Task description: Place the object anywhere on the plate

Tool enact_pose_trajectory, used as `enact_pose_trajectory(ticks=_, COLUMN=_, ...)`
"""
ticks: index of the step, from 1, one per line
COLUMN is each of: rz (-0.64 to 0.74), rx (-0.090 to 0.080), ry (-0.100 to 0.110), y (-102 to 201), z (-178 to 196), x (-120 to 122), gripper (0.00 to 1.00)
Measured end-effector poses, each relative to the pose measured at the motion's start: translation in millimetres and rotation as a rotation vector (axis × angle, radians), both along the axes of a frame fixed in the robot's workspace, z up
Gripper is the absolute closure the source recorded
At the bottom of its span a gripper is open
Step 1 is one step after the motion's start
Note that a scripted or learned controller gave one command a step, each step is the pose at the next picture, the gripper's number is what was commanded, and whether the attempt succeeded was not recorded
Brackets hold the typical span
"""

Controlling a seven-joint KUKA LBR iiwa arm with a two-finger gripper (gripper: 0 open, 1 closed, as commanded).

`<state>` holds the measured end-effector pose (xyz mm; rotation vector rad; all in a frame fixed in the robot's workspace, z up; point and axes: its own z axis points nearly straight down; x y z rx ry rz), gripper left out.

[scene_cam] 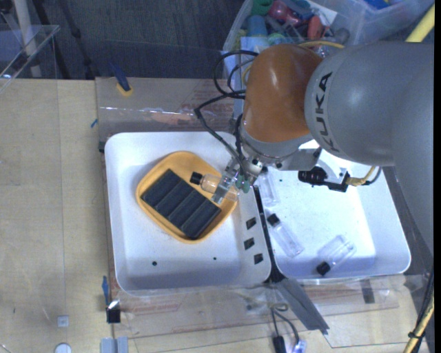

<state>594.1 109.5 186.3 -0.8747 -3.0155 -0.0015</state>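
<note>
Camera view from above the bench took in two shallow white bins set side by side. At far left lay bare pale bench top [41,207]. The left bin [138,265] held a yellow plate [155,176], tilted in the frame, with a dark ribbed pad [180,202] lying across it. At the plate's right rim, a small clear vial with a dark cap [204,180] sat between the tips of the gripper [229,185], its cap end pointing in over the plate; the fingers were closed around the vial. Above them the arm's orange band [275,89] and grey body [372,96] crowded the upper right of the frame, covering the back of the right bin [386,241]. Black cables [220,76] looped beside the wrist. Along the divider between the bins ran a row of small dark blocks [251,241]. In the right bin lay two more clear vials, one [282,234] near the divider and one [334,251] farther right, well apart from the plate. Behind the arm, a clear tub of coloured objects [289,17] stood at the top edge.
</note>
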Motion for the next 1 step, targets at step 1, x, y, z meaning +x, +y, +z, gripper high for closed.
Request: enact_pose_trajectory(ticks=1, rz=0.0, rx=0.0, ry=-0.001, y=-0.4, z=0.3, x=0.2, gripper=0.0)
